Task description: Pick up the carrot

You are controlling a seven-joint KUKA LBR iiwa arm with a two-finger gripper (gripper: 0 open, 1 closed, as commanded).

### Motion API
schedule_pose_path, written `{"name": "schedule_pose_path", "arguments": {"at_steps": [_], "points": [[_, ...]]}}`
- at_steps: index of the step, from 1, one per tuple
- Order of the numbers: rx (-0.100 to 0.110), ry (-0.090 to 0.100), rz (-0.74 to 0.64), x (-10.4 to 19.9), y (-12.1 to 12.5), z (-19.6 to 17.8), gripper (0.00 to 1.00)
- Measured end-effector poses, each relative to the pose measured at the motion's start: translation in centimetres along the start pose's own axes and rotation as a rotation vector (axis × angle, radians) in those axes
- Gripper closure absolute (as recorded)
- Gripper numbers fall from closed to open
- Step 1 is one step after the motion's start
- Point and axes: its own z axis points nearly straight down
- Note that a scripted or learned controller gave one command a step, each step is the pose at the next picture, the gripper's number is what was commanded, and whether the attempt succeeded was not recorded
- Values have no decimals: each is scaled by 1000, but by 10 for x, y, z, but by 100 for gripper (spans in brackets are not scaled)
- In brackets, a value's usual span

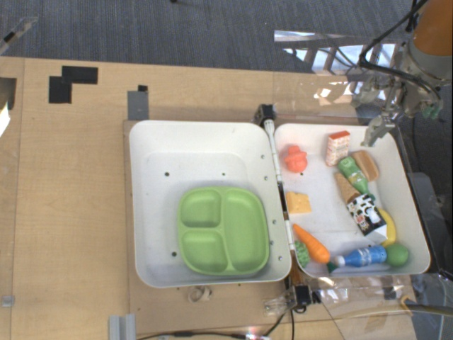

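**The Carrot Waited at the Front of the Bin**

A pale wooden bench (64,225) held two shallow white bins side by side, with grey carpet behind it.

Nearest the front, in the right bin (320,190), lay the toy carrot (312,244). It was orange with a green end. It sat on a slant, close to the wall between the two bins. Just beside it lay a small bottle with a blue label (359,258) and a green ball (398,254). The carrot looked light and hard, like plastic, so it would probably not squash. It looked smooth and might slip. The best place to grab it seemed to be its fat middle, squeezing across its short width.

A bit further back was a yellow cheese wedge (299,203), a black-and-white carton (363,213) and a pink toy (295,159). In the left bin (152,190) sat a green plate with three parts (222,230).

Furthest back, the gripper (380,124) hung over the far corner of the right bin, well apart from the carrot. It held nothing. How wide it was open was too hard to tell.
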Motion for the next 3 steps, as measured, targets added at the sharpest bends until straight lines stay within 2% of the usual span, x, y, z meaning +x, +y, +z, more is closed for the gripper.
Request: {"name": "schedule_pose_path", "arguments": {"at_steps": [1,2,3], "points": [[-2,-3,-141,86,73,-28,0],[-4,11,1,137,124,86,0],[-3,4,-131,174,143,83,0]]}}
